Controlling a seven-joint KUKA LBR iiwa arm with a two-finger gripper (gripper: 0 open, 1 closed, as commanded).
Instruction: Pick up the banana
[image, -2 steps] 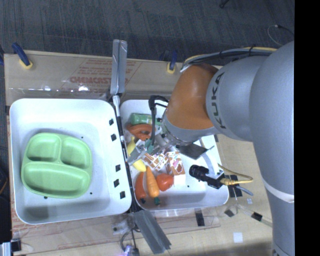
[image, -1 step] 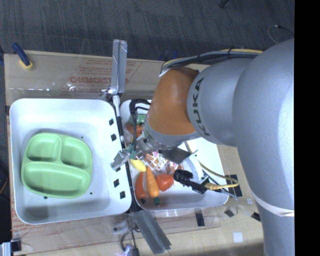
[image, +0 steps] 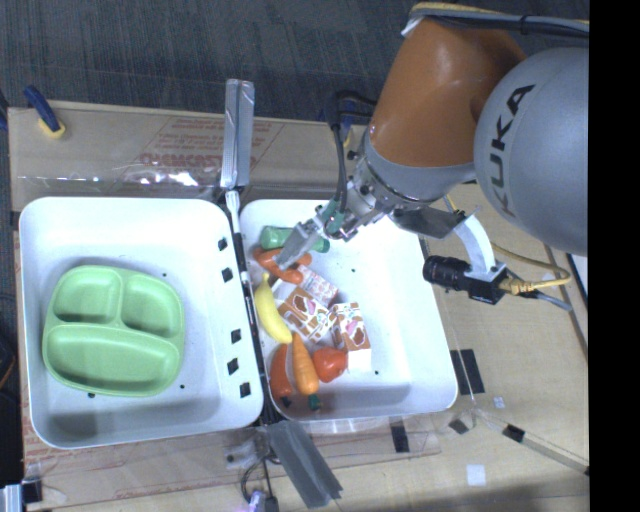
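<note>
The curved yellow plastic banana (image: 268, 312) lies in the right shallow white bin (image: 425, 330), against its left wall, among toy food. The grey two-finger gripper (image: 290, 256) hovers just above and slightly right of the banana's upper end, over an orange toy carrot (image: 272, 263). Whether it is parted or closed cannot be told.
</note>
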